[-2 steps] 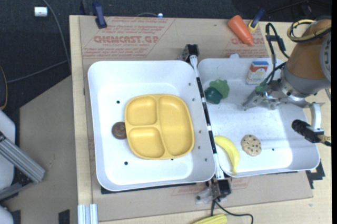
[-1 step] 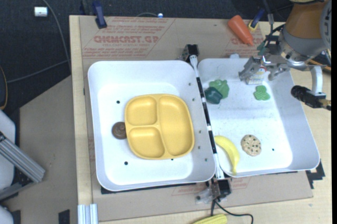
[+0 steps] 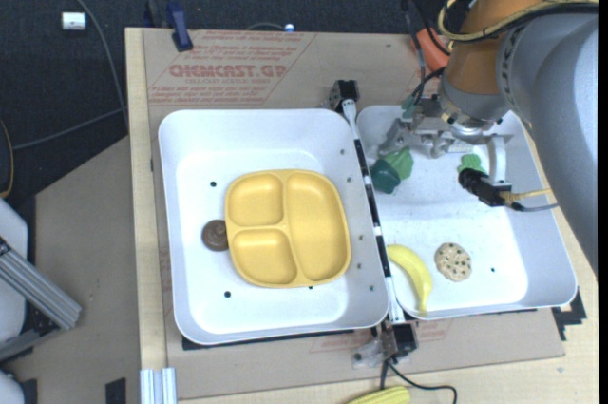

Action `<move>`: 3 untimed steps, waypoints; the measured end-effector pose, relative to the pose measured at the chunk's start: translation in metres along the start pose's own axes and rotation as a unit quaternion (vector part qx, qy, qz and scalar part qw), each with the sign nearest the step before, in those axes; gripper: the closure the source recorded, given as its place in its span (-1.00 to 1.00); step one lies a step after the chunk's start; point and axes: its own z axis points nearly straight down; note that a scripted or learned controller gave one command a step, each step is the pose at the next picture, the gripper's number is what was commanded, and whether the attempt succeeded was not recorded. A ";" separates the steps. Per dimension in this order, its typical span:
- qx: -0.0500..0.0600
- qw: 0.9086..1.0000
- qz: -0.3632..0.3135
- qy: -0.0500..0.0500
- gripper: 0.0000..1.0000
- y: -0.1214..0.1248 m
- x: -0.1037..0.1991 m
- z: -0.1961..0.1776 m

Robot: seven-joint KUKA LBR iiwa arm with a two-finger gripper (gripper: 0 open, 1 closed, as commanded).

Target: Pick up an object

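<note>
In the right bin (image 3: 532, 283), my gripper (image 3: 410, 144) hangs low over the far left corner, under the grey arm with its orange band (image 3: 494, 17). Just below and to the left of it, against the bin's left wall, lies a dark green cup-like object (image 3: 389, 171). A small bright green piece (image 3: 469, 163) shows on the gripper's right side. A yellow banana (image 3: 412, 273) lies at the near left of this bin, with a chocolate-chip cookie (image 3: 453, 261) beside it. I see nothing clearly held.
The left bin (image 3: 190, 141) holds a yellow divided plate (image 3: 286, 227) in its middle. A brown round disc (image 3: 216, 235) sits against the plate's left edge. Black clips (image 3: 344, 93) join the bins at the far and near ends of the divider.
</note>
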 end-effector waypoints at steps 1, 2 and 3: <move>-0.001 1.000 0.000 -0.001 -1.00 0.005 0.005 0.000; 0.000 1.000 0.001 -0.001 -1.00 -0.089 -0.007 0.000; 0.000 1.000 0.001 -0.001 -1.00 -0.179 -0.066 0.000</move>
